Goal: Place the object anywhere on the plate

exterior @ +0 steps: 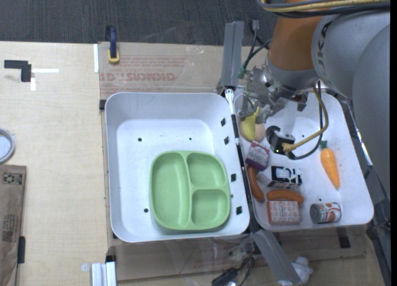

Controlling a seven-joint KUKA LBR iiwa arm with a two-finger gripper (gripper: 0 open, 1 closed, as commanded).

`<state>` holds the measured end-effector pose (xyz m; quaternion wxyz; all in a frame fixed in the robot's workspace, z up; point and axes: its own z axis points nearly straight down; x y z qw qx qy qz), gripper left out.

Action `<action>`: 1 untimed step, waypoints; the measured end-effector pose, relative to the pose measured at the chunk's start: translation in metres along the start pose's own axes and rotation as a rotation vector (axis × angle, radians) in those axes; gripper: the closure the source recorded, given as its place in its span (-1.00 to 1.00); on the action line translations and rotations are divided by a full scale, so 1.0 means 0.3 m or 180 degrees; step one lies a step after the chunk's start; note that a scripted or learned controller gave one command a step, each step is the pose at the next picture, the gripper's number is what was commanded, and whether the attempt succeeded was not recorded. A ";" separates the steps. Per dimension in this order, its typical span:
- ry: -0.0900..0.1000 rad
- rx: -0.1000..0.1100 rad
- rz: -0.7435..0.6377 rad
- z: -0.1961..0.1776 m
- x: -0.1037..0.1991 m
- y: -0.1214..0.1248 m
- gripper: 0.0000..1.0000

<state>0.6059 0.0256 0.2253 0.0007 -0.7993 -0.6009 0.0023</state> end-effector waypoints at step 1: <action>0.0001 0.0005 -0.0634 0.118 0.050 -0.200 1.00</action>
